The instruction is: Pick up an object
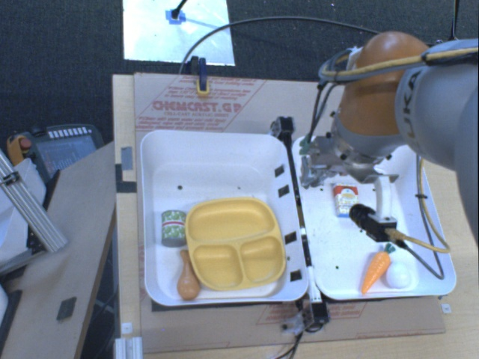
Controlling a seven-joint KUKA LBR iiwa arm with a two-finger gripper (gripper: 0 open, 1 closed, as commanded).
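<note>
The yellow tray (236,241) is smooth moulded plastic with rounded corners, split into one long compartment and two smaller ones, all bare. It lies flat in the left bin (150,200), a shallow glossy white tub. Just left of the tray stands a short round can (173,227) with a green label, upright and close to the tray's edge. At the tray's lower left corner lies a tan, wood-coloured piece with a bulbous end (187,277), shaped like a spoon or a drumstick; I cannot tell which.

Right of the tray, past the divide, is the right bin (329,268). In it, well to the tray's right, lie a small flat red-and-white carton (345,199), a tapered orange carrot (376,271) with a green top, and a smooth white egg shape (399,275) just beside the carrot.

The metal hand (313,169) hangs above and to the right of the tray, near the carton but left of it. I cannot tell how far open it is, and I see nothing in its hold.
</note>
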